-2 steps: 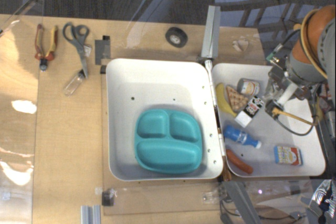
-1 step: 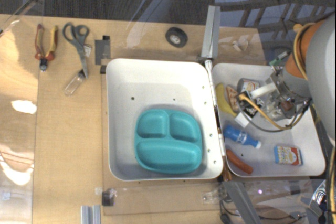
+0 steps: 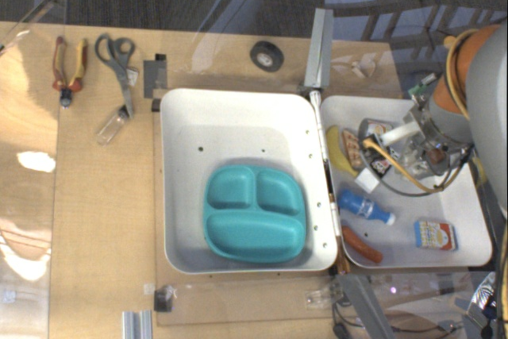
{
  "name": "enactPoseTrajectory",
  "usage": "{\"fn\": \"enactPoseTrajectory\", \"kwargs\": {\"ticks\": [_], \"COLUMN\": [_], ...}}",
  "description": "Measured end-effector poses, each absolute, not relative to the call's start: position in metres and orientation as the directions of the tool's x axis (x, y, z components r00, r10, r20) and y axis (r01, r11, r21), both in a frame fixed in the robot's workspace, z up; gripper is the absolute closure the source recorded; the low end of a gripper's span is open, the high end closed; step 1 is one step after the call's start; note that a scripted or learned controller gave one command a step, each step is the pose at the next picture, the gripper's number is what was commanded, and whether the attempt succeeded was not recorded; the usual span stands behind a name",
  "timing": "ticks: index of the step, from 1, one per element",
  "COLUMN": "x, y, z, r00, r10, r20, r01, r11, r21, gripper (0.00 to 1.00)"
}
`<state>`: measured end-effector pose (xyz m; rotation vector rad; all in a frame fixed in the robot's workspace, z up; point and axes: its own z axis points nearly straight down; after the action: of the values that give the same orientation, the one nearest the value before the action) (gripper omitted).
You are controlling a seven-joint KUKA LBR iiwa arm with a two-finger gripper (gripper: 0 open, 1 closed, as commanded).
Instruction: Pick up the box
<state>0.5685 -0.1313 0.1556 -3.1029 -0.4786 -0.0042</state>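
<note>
Nearest the camera, in the right bin [image 3: 482, 250], lie a sausage [image 3: 362, 245] at the front left and the box [image 3: 435, 235] at the front right, flat on the bin floor. Box sits apart from the hand [image 3: 375, 153], which is toward the bin's back left, with a blue bottle [image 3: 365, 208] lying between them. Hand is low over a banana [image 3: 343, 151] and a small dark packet [image 3: 378, 164]; whether it touches either cannot be told, nor whether it is released or clenched, as cables and wrist parts hide it. Nothing is seen grasped. Left bin [image 3: 182, 171] holds a teal tray [image 3: 255, 212]. On the table [image 3: 95, 234] behind lie pliers [image 3: 67, 69], scissors [image 3: 117, 59] and a tape roll [image 3: 267, 55].
</note>
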Motion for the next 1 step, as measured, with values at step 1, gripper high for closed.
{"fn": "enactPoseTrajectory", "kwargs": {"ticks": [1], "x": [0.5684], "y": [-0.1313], "z": [0.1555], "r00": [0.953], "r10": [0.301], "r20": [0.003], "r01": [0.301], "r11": [-0.953], "r21": [-0.001], "gripper": [0.00]}}
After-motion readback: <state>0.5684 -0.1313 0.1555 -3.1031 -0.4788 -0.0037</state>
